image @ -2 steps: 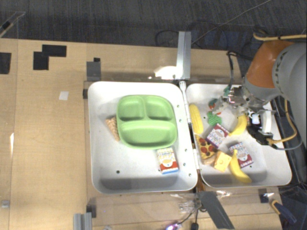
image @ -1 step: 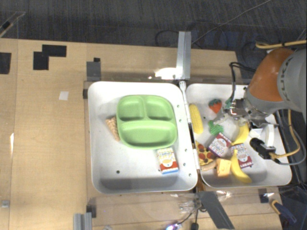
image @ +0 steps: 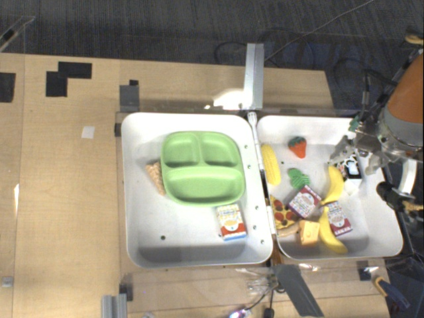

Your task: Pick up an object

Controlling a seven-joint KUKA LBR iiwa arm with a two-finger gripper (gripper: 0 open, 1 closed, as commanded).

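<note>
The gripper (image: pixel 350 159) hangs at three o'clock in the right bin (image: pixel 311 130), just above a banana (image: pixel 336 183). I can't tell its state. It might slip, since the banana leans against a little box (image: pixel 305 202).

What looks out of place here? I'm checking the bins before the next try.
A flat tan item in the left bin is wedged partly under the green divided plate. In the right bin, toy food lies heaped.
</note>
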